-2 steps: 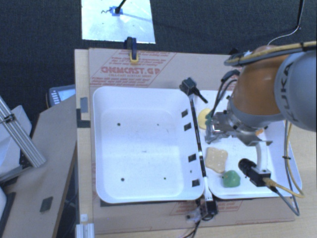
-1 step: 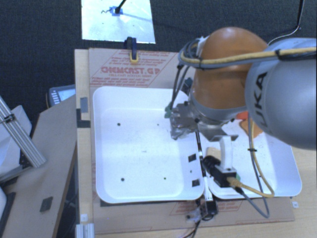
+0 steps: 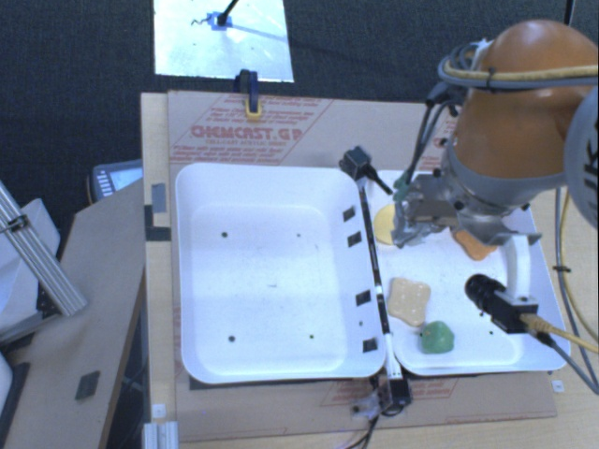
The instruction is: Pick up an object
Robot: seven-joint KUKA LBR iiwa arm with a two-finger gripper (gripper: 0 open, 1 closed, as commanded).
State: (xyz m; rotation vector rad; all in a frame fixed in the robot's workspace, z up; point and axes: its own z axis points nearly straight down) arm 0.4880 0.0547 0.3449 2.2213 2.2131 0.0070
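Gripper (image 3: 408,232) hung low in the right bin (image 3: 487,355), over a yellow disc (image 3: 383,221) at its left side. Couldn't tell if it was clamped or loose. The disc was round, so no real long axis. A tan slab (image 3: 409,301) and green blob (image 3: 436,337) sat nearer the front, just beside each other.

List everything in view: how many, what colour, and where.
left bin: one, white, view's left.
right bin: one, white, view's right.
yellow piece: one, yellow, right bin, far side by gripper.
orange piece: one, orange, right bin, below the arm.
beige piece: one, tan, right bin, near divider.
green piece: one, green, right bin, near edge.
cardboard sheet: one, brown, under both bins.
clamp: one, yellow and black, cardboard's far edge.
arm: one, grey and orange, from right.
gripper: one, grey, over right bin.
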